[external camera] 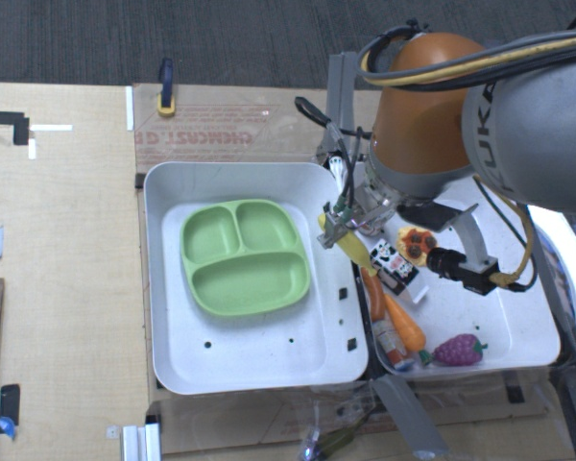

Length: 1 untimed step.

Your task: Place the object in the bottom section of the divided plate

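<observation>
A green divided plate (243, 255) lies in the left white bin (173, 353), with two small sections at the back and one large section (248, 282) at the front. My gripper (337, 227) hangs over the wall between the two bins, just right of the plate's right rim. A long yellow object like a toy banana (355, 249) sits between the fingers and slants down to the right. The gripper is shut on it.
The right bin (518, 339) holds an orange carrot (404, 326), a purple grape bunch (458, 351), a black-and-white toy (394, 263) and an orange-red toy (418, 242). The arm's orange band (427, 104) looms over that bin. Cardboard lies behind the bins.
</observation>
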{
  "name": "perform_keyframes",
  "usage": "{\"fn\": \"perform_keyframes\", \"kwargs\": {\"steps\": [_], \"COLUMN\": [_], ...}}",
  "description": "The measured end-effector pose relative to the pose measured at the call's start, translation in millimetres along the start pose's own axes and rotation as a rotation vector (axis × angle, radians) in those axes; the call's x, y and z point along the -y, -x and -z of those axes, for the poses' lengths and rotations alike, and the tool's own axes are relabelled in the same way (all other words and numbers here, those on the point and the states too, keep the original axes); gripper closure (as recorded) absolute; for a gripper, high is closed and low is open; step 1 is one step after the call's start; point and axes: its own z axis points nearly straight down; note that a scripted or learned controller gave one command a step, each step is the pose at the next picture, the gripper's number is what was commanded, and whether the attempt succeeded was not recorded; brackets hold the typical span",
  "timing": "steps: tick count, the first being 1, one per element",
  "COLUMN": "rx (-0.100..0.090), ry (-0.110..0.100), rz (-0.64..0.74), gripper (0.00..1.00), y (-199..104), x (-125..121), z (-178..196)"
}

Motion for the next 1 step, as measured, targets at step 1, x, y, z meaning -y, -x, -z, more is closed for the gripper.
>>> {"fn": "perform_keyframes", "kwargs": {"steps": [1], "rx": [-0.001], "ry": [-0.001], "rz": [0.095], "gripper": [1.0], "y": [-40.9], "x": [-4.1], "z": [-8.2]}}
